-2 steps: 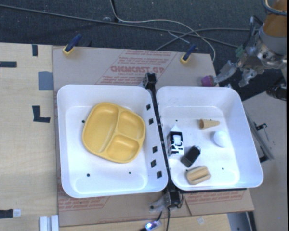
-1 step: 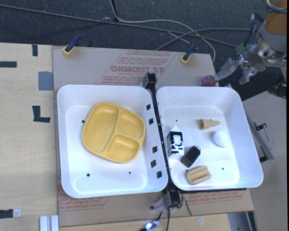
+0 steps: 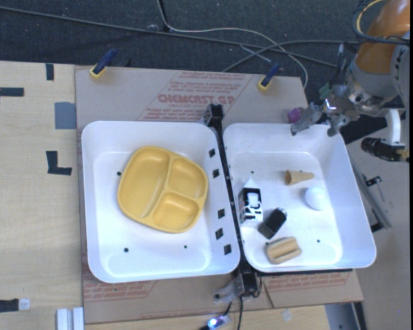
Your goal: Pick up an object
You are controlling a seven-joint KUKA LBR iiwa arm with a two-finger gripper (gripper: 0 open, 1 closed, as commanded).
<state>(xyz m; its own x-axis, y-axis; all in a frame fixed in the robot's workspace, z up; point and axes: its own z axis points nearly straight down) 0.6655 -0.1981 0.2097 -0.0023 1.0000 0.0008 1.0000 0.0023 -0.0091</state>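
Pincer [image 3: 315, 117] hangs over the right bin's [image 3: 344, 158] back rim, can't tell its state. Both bins sit on cardboard [image 3: 193, 95] over dark carpet [image 3: 69, 19].

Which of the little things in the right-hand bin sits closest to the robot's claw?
The small tan cone, lying toward the bin's far side. The white ball, black block and tan block all lie farther from the gripper.
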